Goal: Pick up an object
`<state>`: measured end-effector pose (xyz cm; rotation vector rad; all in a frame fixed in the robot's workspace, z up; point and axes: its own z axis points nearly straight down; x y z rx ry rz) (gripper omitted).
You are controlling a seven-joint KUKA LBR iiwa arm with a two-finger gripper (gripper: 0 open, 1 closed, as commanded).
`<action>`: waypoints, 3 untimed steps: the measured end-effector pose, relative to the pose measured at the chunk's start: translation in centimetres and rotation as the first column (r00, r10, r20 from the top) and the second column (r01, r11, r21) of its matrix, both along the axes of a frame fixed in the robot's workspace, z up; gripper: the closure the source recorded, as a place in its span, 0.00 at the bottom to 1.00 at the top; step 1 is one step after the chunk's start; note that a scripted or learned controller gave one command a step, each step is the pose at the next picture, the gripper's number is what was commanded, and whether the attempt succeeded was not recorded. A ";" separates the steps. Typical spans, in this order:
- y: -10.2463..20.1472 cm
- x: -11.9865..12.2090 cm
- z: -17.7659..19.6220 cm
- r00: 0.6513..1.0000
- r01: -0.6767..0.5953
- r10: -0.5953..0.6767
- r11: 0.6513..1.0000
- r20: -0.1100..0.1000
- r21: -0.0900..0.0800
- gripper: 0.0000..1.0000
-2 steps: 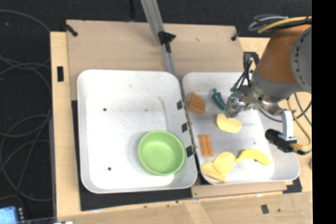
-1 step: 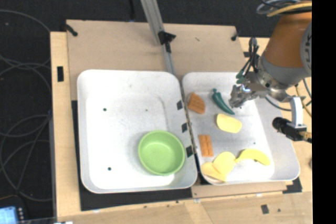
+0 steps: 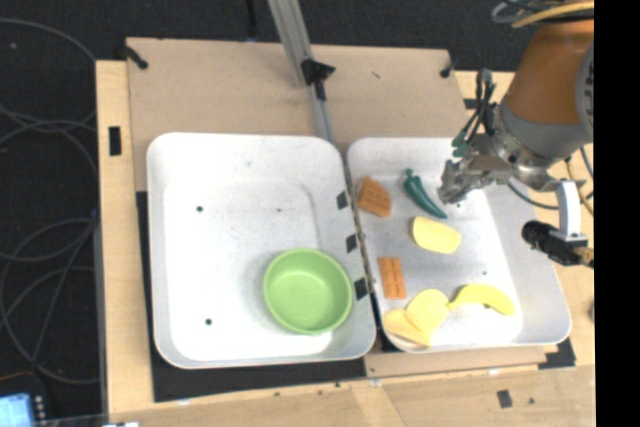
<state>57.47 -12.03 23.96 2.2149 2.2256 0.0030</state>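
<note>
Looks like the approach step: the claw hangs just right of the green pepper. Can't tell how it's set. Next it needs to drop squarely over it.

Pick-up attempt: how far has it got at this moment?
Done: the arm has brought its pincer low over the right bin, beside the dark green pepper-like piece. In hand: nothing visibly; that piece lies on the bin floor. Left: grasp and lift something; the yellow pieces, orange blocks and green bowl lie untouched.
</note>
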 end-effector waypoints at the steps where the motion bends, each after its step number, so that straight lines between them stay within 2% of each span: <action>1: 4.8 0.4 0.6 1.000 -0.003 0.003 1.000 0.001 0.001 1.00; 2: 9.3 0.4 0.0 1.000 -0.002 0.002 1.000 -0.002 0.000 1.00; 3: 14.4 -0.3 1.1 1.000 -0.004 0.004 1.000 0.000 0.002 1.00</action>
